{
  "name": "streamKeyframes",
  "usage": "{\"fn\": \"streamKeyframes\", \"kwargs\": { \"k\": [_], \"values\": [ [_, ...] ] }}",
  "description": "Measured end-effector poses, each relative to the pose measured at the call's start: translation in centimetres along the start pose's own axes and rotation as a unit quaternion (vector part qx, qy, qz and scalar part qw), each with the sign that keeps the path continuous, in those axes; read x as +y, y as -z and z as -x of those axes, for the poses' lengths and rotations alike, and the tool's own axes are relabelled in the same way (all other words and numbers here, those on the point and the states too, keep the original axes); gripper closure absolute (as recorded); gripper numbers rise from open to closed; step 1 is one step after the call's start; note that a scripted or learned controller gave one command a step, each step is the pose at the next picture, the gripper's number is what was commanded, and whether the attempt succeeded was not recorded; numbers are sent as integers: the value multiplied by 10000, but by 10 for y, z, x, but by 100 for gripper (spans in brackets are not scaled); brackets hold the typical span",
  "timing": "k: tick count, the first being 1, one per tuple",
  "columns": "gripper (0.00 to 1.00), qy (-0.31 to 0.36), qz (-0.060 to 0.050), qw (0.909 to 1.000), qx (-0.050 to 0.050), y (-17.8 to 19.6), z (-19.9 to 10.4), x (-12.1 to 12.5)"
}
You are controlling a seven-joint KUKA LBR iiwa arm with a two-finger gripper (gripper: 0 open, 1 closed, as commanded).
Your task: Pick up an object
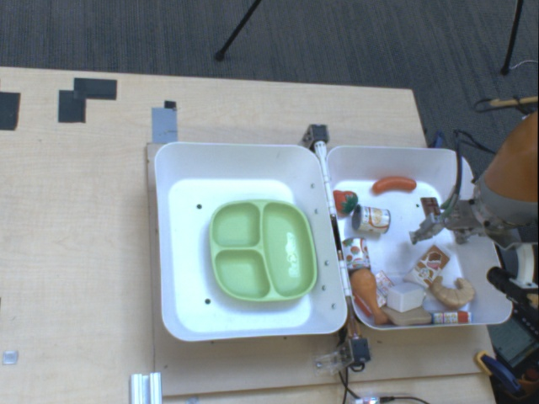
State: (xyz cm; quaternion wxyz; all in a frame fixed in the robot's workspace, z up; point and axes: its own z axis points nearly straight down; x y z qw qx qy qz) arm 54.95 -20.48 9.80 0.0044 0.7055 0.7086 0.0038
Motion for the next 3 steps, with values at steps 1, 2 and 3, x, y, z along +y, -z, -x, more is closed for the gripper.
{"fn": "streamKeyframes", "kwargs": {
  "k": [1, 2, 3],
  "values": [
    [0, 3, -4, 10000, 12, -10, -1, -40],
    [100, -1, 18, 10000, -2, 1, 0, -38],
    [0, 1, 14, 10000, 0, 1, 0, -39]
  ]
}}
